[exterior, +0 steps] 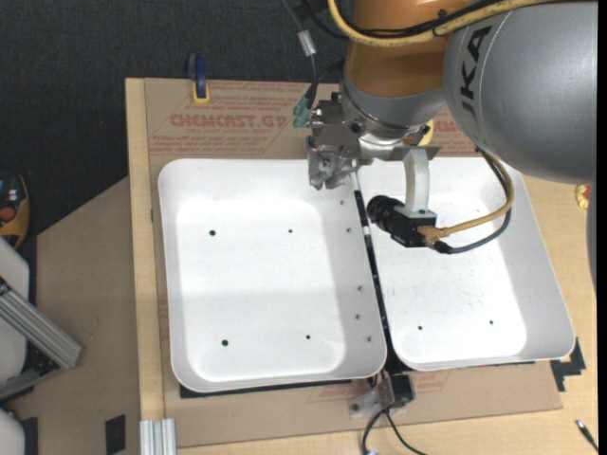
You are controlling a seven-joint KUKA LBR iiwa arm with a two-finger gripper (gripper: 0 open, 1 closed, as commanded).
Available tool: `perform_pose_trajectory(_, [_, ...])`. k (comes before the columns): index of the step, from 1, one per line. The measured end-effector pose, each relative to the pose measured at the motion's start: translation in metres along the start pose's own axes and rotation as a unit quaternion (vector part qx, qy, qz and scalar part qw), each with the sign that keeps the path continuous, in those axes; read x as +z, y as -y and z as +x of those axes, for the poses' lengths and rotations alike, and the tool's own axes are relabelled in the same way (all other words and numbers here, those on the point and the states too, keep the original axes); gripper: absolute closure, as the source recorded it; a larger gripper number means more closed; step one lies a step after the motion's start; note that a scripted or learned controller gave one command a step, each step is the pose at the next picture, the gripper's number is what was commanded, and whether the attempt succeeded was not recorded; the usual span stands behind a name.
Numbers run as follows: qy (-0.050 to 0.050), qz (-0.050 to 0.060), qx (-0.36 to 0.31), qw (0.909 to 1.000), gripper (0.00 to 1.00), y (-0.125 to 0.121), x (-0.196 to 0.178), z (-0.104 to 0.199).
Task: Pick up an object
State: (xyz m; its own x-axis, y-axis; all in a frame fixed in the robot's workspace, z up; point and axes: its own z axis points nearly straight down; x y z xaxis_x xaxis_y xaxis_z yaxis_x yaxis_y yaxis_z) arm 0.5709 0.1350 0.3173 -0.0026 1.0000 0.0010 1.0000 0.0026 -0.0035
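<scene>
Above left bin's (180, 254) far rim: gripper (327, 171)

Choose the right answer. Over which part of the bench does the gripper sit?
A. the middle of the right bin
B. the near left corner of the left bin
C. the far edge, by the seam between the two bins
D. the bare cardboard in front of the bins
C: the gripper hangs at the far rim of the left bin, beside the seam with the right bin.

Dark carpet floor (85, 27) — brown board (237, 112) under it all, evenly lit
</scene>
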Motion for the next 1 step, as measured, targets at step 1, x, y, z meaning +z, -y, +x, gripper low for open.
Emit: perform_pose_trajectory(1, [0.0,0.001,0.0,1.0,1.0,0.0364,0.0159,0.0145])
